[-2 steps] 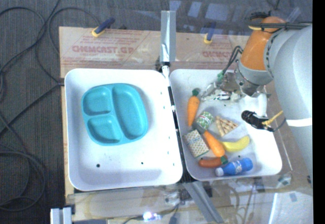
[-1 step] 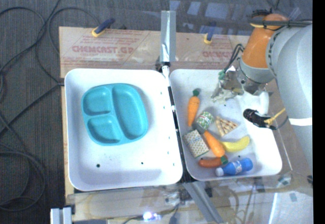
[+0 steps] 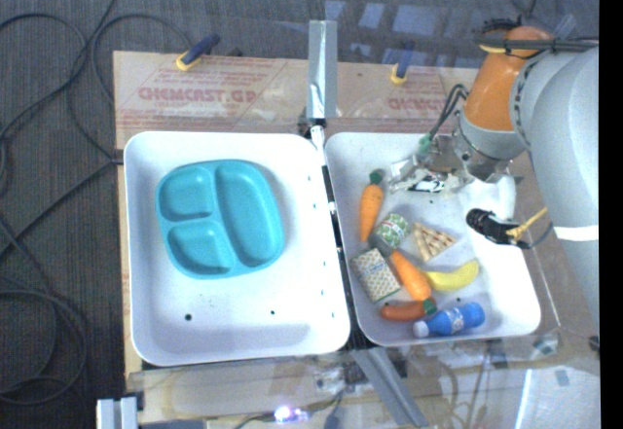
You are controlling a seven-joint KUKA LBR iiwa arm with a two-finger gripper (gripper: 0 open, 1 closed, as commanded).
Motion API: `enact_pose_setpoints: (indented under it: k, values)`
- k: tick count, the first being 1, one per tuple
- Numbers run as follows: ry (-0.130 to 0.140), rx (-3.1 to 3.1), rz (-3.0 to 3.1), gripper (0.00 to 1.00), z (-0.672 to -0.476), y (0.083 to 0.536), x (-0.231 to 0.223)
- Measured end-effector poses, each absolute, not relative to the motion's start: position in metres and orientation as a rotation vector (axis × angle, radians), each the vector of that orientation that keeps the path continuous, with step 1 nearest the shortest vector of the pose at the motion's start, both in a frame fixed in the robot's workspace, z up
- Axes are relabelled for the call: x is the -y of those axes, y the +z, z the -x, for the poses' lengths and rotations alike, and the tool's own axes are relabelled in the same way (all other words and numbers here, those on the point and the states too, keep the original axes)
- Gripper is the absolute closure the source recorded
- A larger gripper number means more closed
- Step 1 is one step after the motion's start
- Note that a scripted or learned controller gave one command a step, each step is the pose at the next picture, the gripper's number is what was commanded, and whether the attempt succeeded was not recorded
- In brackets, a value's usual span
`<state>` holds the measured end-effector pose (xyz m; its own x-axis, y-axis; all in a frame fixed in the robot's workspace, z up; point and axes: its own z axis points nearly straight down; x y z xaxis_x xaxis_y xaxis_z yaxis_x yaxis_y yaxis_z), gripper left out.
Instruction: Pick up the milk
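Observation:
My gripper (image 3: 429,170) hangs low over the far end of the right bin (image 3: 516,305), with the orange-banded wrist behind it at the upper right. Right under it lies a small white thing with dark print (image 3: 422,185), which may be the milk carton; the gripper covers part of it. I cannot tell whether the gripper touches it or holds it.
The right bin also holds an upright carrot (image 3: 371,207), a green-and-white can (image 3: 392,230), a sandwich wedge (image 3: 432,240), a chequered box (image 3: 374,273), two more carrots (image 3: 409,274), a banana (image 3: 453,274) and a blue bottle (image 3: 450,319). A blue divided plate (image 3: 222,215) lies in the left bin (image 3: 146,320).

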<state>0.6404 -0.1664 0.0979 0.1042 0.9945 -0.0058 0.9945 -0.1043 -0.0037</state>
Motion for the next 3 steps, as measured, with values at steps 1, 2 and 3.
enact_pose_setpoints:
  k: [1,2,3]
  values:
    - [-0.018,-2.104,-2.334,1.00,-0.639,0.106,0.166]
    - [-0.018,-2.105,-2.334,0.00,-0.639,0.106,0.166]
    - [-0.044,-2.174,-2.364,0.00,-0.660,0.088,0.190]
